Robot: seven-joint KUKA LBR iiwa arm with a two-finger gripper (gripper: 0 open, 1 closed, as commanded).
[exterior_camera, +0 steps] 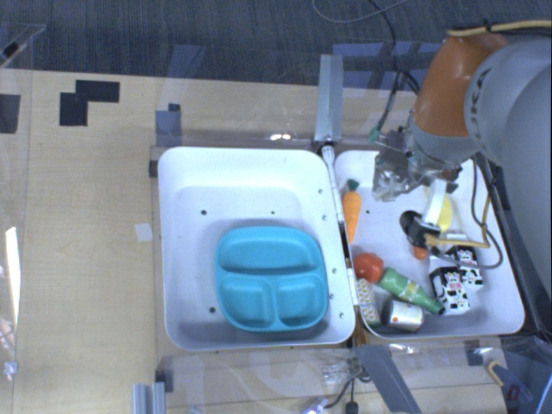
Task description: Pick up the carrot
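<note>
The carrot [351,210], orange with a small green top, lies lengthwise in the right bin [504,313] against its left wall, near the far end. My gripper [392,182] hangs over the far part of that bin, just right of the carrot's green top and slightly beyond it. Nothing shows held in it, and a small gap separates it from the carrot.
Nearer in the right bin lie a red tomato [368,266], a green bottle [408,288], a metal can [399,316] and a black-and-white patterned item [457,287]. The left bin [185,188] holds a blue divided plate [272,276].
</note>
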